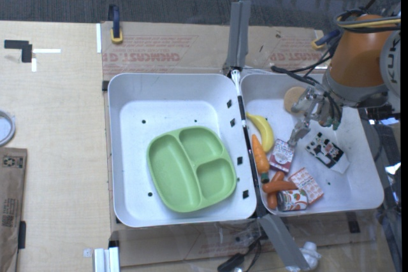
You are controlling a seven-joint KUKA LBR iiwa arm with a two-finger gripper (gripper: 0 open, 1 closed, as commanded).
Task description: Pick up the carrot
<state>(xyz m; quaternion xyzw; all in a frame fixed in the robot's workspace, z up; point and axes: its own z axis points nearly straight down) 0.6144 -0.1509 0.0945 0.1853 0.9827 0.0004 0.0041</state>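
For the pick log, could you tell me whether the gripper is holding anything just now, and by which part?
Nothing is held. The gripper hangs over the right bin with nothing between its fingers; the carrot lies apart from it by the bin's left wall.

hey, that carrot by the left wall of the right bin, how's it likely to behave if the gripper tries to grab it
The carrot looks like stiff, smooth plastic, so it would probably hold its shape but might slip between the fingers. Its round, tapered form suggests it could roll when nudged. It lies close against the bin wall beside the banana, so a finger may find little room on that side.
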